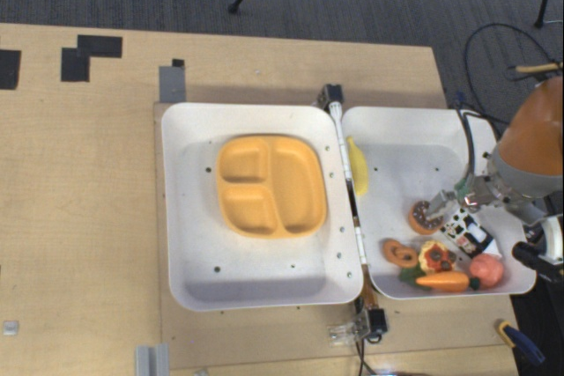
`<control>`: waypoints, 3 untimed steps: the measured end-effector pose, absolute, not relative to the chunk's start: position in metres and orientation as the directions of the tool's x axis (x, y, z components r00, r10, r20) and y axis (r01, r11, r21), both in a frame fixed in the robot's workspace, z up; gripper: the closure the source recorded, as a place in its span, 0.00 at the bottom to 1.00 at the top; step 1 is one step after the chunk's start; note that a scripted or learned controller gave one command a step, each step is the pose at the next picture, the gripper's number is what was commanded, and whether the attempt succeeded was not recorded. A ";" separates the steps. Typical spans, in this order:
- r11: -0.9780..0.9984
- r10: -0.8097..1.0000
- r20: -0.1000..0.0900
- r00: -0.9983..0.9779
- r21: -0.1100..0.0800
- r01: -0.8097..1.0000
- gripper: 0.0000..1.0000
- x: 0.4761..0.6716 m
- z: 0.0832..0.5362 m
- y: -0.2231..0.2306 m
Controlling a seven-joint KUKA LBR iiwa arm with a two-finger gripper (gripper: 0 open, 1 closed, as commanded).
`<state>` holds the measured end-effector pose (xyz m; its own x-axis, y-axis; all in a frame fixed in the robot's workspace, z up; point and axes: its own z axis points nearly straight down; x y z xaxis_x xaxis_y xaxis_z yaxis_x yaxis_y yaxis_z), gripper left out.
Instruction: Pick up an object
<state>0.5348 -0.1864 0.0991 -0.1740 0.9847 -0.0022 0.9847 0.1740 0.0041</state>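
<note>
Gripper [438,209] low among toys crowding the right bin's [397,156] near edge; grip state unclear

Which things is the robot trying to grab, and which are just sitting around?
For the job:
tool, in the right bin
donut beside it
banana
carrot
pink ball
pretzel

Just lying about:
yellow divided plate in the left bin
black tape patches on the bench
</note>
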 end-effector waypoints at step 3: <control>0.425 0.905 -0.002 -0.425 0.003 0.905 0.00 0.565 0.184 -0.126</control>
